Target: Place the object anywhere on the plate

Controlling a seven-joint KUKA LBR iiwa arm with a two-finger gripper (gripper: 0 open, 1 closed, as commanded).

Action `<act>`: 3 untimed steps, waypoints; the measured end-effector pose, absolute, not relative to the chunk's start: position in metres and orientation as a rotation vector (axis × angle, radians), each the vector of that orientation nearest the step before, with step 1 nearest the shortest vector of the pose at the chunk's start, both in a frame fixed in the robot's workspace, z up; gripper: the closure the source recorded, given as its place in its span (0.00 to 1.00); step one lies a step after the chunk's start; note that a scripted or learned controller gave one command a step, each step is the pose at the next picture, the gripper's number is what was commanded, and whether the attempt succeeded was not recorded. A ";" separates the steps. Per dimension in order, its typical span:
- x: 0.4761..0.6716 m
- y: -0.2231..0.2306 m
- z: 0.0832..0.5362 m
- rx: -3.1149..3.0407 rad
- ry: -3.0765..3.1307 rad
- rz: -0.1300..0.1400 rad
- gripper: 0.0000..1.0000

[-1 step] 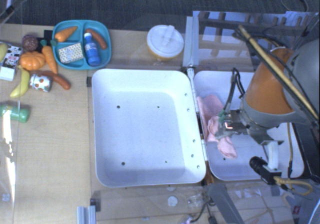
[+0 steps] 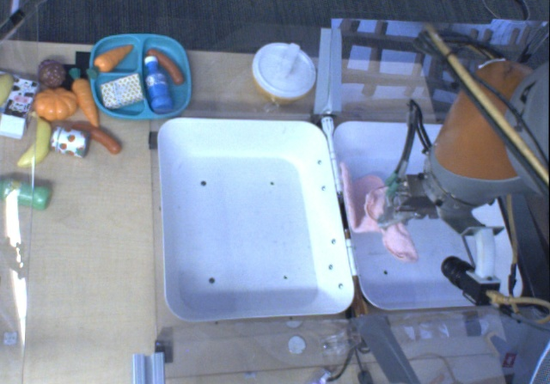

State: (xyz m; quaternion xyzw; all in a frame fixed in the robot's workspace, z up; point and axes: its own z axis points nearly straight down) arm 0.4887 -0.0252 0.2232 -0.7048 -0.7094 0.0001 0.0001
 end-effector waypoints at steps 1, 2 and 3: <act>0.515 0.019 0.213 -1.721 -2.629 0.000 1.00; 0.542 0.065 0.227 -1.160 -2.922 -0.002 1.00; 0.573 0.114 0.230 -0.551 -3.096 -0.004 1.00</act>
